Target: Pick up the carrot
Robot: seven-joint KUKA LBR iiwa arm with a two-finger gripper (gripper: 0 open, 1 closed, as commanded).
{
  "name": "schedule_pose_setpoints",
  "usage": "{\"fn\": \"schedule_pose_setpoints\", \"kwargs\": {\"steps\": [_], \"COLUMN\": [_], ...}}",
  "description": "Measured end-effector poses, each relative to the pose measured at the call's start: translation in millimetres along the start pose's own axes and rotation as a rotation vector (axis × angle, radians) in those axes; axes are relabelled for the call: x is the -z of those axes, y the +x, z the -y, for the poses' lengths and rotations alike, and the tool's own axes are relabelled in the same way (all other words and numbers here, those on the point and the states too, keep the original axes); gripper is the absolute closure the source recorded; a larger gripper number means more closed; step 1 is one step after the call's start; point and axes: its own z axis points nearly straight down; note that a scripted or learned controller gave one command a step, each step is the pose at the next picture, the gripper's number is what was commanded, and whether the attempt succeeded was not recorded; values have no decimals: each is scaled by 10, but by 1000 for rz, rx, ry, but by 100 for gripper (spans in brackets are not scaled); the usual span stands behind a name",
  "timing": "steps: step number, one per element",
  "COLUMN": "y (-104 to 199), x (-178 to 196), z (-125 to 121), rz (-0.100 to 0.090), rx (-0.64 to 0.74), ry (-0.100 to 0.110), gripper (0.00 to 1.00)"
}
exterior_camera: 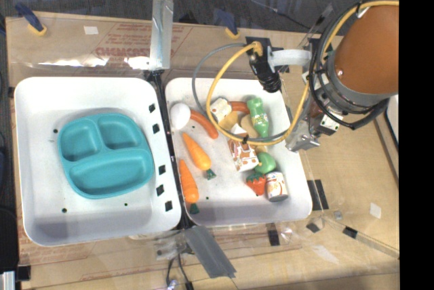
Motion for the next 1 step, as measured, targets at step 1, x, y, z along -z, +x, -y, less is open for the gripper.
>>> {"fn": "schedule_pose_setpoints", "kwargs": {"steps": [1], "y": [245], "x": [469], "z": [-375], "rz": [5], "rx": [123], "ry": [-7], "gripper": [100]}}
